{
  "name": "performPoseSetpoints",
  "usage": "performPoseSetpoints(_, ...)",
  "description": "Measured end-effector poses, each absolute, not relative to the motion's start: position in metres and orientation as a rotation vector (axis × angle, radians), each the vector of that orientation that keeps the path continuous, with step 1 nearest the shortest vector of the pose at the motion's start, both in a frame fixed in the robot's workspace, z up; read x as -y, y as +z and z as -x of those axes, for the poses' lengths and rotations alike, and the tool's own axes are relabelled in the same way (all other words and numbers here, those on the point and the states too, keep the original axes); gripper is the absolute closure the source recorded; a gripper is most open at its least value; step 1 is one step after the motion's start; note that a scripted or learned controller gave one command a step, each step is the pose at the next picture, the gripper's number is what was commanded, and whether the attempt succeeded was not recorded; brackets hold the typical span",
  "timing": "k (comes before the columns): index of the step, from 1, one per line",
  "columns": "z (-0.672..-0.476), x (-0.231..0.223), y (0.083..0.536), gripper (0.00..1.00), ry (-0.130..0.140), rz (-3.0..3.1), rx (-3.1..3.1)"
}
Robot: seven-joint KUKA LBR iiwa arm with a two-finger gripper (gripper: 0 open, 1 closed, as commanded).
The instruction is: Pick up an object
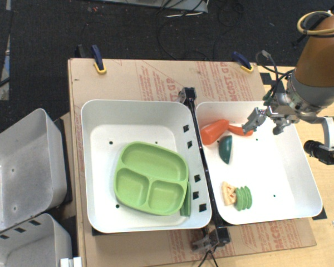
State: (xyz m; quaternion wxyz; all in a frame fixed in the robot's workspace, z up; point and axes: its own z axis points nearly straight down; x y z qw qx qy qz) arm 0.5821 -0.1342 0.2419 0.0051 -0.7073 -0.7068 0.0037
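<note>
A: Start at the far side from the gripper. What sits there?

B: The left bin, well away from the gripper, across the divider. A green tray with three compartments lies flat in it, nearer the front wall than the back.

A: And between that tray and the gripper?

B: The black divider, where the two bins meet, runs from back to front. Just past it, in the right bin, comes the carrot: orange, lying on its side, its thick end toward the divider and its thin end reaching toward the gripper's nearer finger.

A: Does the finger touch it?

B: That tip sits right at the carrot's thin end, but I cannot tell whether they touch. Nothing is between the fingers.

A: How do the fingers stand?

B: Spread apart, one out toward the carrot, one back toward the arm, with bare white bin floor showing in the gap.

A: What else lies near?

B: A dark green piece lies just in front of the carrot, forward and to the left of the gripper. Farther forward, well apart from the gripper, a small tan piece rests against a light green ridged piece.

A: And the arm?

B: Its orange band stands behind and to the right of the gripper, over the bin's back right corner.
</note>
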Motion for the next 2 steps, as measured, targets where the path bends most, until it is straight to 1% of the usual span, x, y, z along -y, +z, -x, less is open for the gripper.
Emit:
performPoseSetpoints(1, -0.584, 0.134, 0.249, 0.00, 0.000, 2.219, 2.223)
performPoseSetpoints(2, -0.585, 0.131, 0.184, 0.00, 0.006, 2.218, 2.217)
